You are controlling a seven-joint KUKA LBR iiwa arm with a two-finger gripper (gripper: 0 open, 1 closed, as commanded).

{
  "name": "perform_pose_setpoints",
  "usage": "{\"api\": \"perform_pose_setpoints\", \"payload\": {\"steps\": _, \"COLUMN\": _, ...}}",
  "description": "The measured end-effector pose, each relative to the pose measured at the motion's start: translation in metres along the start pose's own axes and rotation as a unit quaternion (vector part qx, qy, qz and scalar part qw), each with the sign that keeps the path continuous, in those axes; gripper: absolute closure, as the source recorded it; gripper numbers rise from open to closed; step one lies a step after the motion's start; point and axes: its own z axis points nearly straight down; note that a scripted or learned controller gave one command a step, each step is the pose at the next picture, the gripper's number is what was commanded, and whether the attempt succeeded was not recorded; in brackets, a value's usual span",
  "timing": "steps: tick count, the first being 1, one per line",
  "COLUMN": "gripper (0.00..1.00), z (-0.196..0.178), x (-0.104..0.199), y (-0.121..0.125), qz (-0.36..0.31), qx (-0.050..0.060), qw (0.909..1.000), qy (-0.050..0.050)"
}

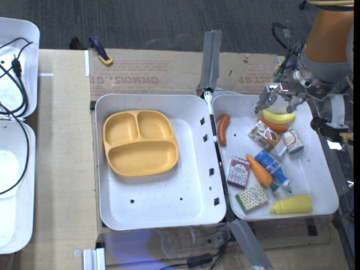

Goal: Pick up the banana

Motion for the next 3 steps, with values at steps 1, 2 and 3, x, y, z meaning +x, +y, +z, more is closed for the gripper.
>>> {"api": "perform_pose_setpoints", "payload": {"steps": 1, "gripper": 0.0, "z": 0.127, "x": -0.069, "y": 0.042, "qz": 0.012, "qx": -0.001, "qw": 0.9999, "qy": 0.0}}
{"api": "perform_pose_setpoints", "payload": {"steps": 2, "gripper": 0.0, "z": 0.149, "x": -0.077, "y": 0.04, "qz": -0.008, "qx": -0.002, "qw": 1.0, "qy": 0.001}}
{"api": "perform_pose_setpoints", "payload": {"steps": 3, "gripper": 1.0, "z": 0.142, "x": -0.073, "y": 0.04, "qz": -0.009, "qx": 0.0, "qw": 0.9999, "qy": 0.004}}
